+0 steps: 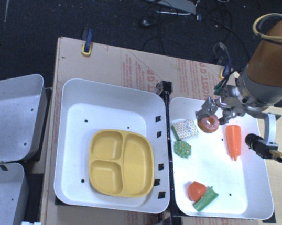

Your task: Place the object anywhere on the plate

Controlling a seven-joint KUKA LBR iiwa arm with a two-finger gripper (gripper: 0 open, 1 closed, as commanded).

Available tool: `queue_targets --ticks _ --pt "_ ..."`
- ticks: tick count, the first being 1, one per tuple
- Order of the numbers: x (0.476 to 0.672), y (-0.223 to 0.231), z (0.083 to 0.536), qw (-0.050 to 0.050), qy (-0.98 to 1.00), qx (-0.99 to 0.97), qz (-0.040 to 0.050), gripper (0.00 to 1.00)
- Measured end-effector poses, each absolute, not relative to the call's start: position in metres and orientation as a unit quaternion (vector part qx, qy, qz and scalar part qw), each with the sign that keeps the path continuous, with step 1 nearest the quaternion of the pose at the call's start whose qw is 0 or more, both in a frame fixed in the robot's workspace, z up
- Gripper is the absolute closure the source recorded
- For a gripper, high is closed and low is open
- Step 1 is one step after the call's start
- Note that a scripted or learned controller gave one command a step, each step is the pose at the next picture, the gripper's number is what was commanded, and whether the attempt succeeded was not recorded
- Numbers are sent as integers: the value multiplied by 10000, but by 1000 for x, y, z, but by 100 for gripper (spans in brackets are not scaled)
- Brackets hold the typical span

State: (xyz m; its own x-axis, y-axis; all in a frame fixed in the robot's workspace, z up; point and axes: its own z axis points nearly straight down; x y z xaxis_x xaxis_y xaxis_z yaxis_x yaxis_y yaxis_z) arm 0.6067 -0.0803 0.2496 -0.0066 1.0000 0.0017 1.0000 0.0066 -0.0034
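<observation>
Gripper point(214, 114) sits low over the right bin point(262, 181), fingers closed on a reddish-brown donut point(208, 124) (upper left area, beside the carrot point(233, 141)). Yellow plate point(121, 162) lies in the left bin point(75, 125), well apart from both.

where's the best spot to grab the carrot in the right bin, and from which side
Probably the carrot is best taken across its thick upper half, from straight above. It lies flat, lengthwise up and down the view, tapering to a thin lower tip, so fingers should close across its width. White bin floor shows on both sides; the end effector sits beside it to the left.
</observation>
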Motion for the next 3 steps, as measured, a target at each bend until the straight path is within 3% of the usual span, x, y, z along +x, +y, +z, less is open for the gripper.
queue_targets --ticks 2,3 --pt "568 21 256 14 -7097 -7045 4 100" --pt "558 71 234 18 -7098 -7044 8 100"
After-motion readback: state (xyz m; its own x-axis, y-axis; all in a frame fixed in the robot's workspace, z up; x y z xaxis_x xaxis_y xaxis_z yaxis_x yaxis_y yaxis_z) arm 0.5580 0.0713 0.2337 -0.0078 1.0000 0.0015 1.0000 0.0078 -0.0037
